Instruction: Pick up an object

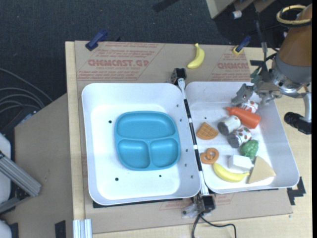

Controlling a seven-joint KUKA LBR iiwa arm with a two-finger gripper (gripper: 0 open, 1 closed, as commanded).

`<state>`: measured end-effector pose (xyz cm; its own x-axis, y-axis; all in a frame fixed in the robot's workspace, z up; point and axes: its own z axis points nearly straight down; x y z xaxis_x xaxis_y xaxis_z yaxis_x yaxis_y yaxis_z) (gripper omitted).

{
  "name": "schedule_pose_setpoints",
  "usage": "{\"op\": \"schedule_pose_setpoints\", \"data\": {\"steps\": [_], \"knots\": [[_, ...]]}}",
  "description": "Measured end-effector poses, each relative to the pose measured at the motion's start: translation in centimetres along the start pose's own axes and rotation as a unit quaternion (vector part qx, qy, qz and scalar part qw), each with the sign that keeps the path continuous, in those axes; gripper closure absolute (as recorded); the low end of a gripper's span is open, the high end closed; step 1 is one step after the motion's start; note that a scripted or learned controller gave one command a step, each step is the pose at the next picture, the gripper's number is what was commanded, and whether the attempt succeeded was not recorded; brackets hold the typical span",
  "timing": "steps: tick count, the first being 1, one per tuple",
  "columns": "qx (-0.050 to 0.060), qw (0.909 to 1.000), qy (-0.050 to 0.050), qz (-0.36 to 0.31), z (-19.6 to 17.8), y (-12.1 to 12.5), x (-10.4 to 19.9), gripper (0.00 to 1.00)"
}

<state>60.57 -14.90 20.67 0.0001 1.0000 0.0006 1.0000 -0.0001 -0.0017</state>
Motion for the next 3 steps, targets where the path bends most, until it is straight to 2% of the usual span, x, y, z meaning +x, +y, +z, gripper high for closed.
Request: {"op": "schedule_pose_setpoints", "data": {"steps": [1, 2, 3], "knots": [[-0.009, 1.0, -0.003, -0.001, 10.3, 5.0, -1.4, 0.0], [-0.003, 1.0, -0.001, -0.001, 12.0, 6.2, -2.5, 0.0], [-0.003, 1.0, -0.001, -0.002, 11.1, 6.2, -2.4, 1.0]]}}
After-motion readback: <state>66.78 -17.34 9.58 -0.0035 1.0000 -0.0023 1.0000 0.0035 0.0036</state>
